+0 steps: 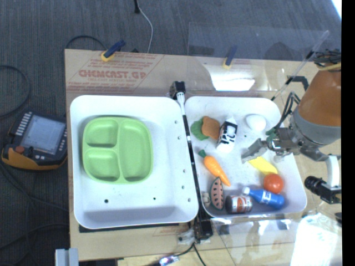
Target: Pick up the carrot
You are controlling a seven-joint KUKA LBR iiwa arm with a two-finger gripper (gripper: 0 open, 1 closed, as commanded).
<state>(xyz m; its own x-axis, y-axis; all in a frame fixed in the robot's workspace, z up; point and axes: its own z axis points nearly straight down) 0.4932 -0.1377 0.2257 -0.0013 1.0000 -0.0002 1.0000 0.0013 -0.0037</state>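
The carrot (pixel 216 169), orange with a green top, lies slantwise in the right bin (pixel 194 165), close to its left wall. My gripper (pixel 265 148) hangs over the right half of that bin, a hand's width to the right of the carrot and slightly further back. Its fingers are spread open with nothing between them, just above a yellow piece (pixel 262 164).
Around the carrot lie a watermelon slice (pixel 217 194), a small can (pixel 238 204), a blue bottle (pixel 267 197), a red tomato (pixel 273 182), a white egg (pixel 255 121), a black-and-white item (pixel 227 133) and a burger (pixel 206 127). The left bin (pixel 83 209) holds a green divided plate (pixel 118 148).
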